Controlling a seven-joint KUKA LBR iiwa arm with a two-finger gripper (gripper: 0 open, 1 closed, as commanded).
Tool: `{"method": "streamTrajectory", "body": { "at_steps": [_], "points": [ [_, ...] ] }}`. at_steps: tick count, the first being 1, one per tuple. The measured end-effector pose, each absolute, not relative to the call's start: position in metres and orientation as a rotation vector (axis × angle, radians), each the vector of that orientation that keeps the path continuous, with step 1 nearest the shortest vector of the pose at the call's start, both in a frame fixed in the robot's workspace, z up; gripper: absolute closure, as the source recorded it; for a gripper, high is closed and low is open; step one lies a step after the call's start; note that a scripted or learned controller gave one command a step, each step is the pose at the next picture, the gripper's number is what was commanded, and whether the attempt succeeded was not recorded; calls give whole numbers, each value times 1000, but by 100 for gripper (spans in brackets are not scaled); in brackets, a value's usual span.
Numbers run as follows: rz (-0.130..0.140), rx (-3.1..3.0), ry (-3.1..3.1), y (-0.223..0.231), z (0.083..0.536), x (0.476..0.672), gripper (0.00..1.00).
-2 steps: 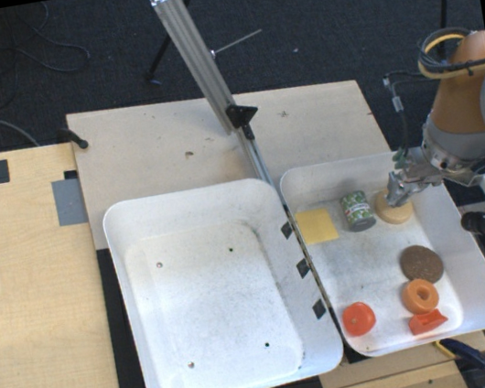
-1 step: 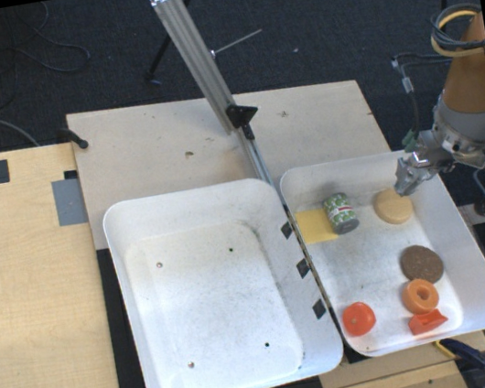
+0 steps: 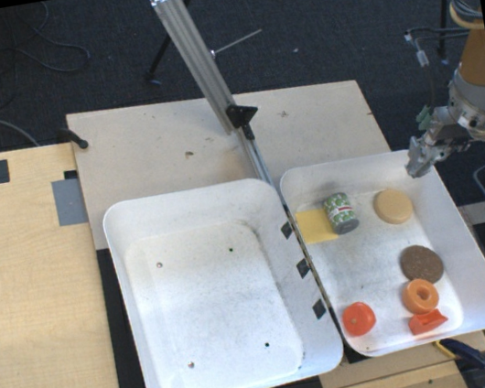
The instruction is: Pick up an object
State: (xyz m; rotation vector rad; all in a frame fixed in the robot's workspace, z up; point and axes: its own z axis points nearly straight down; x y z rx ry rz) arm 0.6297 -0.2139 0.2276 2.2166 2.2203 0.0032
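Note:
The right bin (image 3: 364, 251) holds several small objects: a yellow block (image 3: 313, 226), a green and white can (image 3: 341, 213), a tan round piece (image 3: 393, 206), a brown disc (image 3: 420, 264), an orange ring (image 3: 420, 295) over a red piece (image 3: 428, 323), and a red-orange round piece (image 3: 358, 318). My gripper (image 3: 420, 157) hangs at the bin's far right corner, above the rim, apart from all the objects. Nothing shows between its fingers.
The left bin (image 3: 205, 297) sits beside the right one, with small black clips (image 3: 300, 266) along the shared edge. A slanted aluminium post (image 3: 201, 65) rises behind the bins. A wooden tabletop (image 3: 31, 309) lies to the left.

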Motion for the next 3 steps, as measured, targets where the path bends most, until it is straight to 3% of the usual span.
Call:
{"method": "streamTrajectory", "body": {
  "at_steps": [1,2,3],
  "points": [
    [3,2218,2217,-219,287,622,100],
    [0,2216,2225,-219,296,623,100],
    [-1,2220,2229,-170,296,602,100]
  ]
}}
